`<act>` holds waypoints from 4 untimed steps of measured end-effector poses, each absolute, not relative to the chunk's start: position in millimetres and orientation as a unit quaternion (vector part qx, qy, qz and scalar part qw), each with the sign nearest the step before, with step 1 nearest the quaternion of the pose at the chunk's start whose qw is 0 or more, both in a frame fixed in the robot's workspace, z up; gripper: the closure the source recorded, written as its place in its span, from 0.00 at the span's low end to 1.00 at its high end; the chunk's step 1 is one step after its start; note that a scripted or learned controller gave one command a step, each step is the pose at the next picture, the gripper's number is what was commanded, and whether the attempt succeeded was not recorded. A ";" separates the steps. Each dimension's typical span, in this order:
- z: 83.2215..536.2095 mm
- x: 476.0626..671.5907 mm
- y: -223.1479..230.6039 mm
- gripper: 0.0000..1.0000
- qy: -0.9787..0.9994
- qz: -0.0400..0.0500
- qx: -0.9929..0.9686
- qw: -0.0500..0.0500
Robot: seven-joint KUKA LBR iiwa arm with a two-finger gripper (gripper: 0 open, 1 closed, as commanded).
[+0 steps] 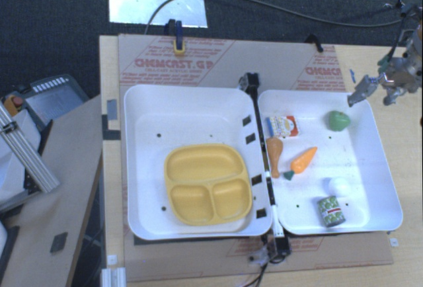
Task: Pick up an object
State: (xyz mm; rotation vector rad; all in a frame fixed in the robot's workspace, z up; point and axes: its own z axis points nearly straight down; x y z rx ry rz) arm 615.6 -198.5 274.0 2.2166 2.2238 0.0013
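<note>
Right, the claw (372, 89) sits at the upper right of the frame, just off the top right corner of the right bin (383, 166), and it carries nothing. Its two fingers look spread apart, one pointing down-left toward the bin, though at this size and blur I would not swear to how wide.

So we are at the approach, nothing picked yet. Nearest to it is the green ball (338, 121), near the bin's upper right wall, the likely target if I had to call it. The next move calls for a swing inward over the bin, then a straight drop with the fingers straddling that round shape, which will probably want to roll away.

Elsewhere in that bin: an orange carrot (304, 160) lying at a slant in the middle, a second brownish-orange piece (273, 155) close to the left wall, a small printed packet (283, 125) above it, a white lump (339, 185) hard to read against the white floor, and a little can (332, 211) with a green label toward the bottom.

The left bin (142, 147) holds a yellow divided tray (208, 183). The ball stands apart from its neighbours, so only the near bin wall crowds the descent.
</note>
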 end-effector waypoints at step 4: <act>160.7 621.3 -201.4 1.00 0.708 0.001 0.706 0.003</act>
